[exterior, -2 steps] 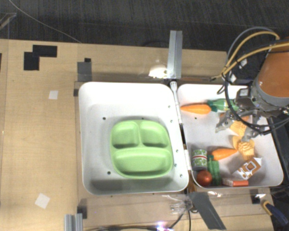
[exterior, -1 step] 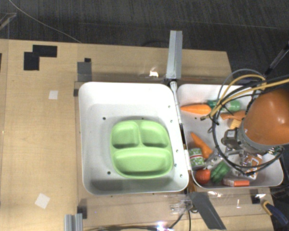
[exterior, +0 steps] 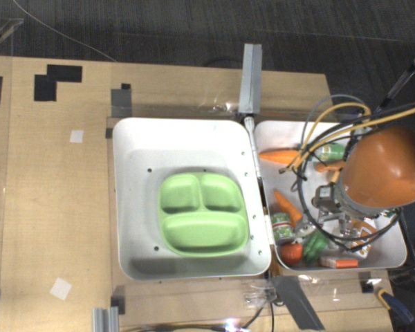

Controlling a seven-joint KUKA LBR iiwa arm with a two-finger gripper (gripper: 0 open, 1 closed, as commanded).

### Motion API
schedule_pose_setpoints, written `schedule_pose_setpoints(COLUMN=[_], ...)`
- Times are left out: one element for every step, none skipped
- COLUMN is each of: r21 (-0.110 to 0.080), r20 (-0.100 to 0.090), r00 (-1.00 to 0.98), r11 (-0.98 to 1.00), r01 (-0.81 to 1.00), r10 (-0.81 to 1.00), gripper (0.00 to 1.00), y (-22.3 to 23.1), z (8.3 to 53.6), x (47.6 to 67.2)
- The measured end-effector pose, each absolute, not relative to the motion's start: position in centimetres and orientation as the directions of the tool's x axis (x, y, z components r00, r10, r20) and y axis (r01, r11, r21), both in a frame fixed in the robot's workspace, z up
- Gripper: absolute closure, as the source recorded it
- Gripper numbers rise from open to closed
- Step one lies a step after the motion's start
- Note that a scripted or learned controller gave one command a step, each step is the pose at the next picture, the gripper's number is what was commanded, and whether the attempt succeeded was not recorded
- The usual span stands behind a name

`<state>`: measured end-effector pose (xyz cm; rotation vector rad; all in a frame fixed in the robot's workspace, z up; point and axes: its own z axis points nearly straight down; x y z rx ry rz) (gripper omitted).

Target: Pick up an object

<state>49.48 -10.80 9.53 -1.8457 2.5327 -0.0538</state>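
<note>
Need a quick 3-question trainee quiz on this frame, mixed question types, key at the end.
1. True or false: the green divided plate lies in the left bin.
2. Which bin does the arm hang over? A) left bin B) right bin C) neither
3. Fill in: the plate has ___ compartments.

Key:
1. True; it sits alone near the middle of that bin.
2. B; the arm hangs over the right bin, above a clutter of small things, among them an orange carrot near the far side and a red tomato at the near edge.
3. Three: two small ones on the far side, one long one on the near side.
</note>
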Motion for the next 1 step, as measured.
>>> schedule_pose_setpoints(r21=[-0.023], r20=[0.013], r00=[-0.374], r11=[0.373], r01=[-0.927], r10=[-0.928], gripper=[0.0], y=[-10.71], z=[9.45], x=[49.62])
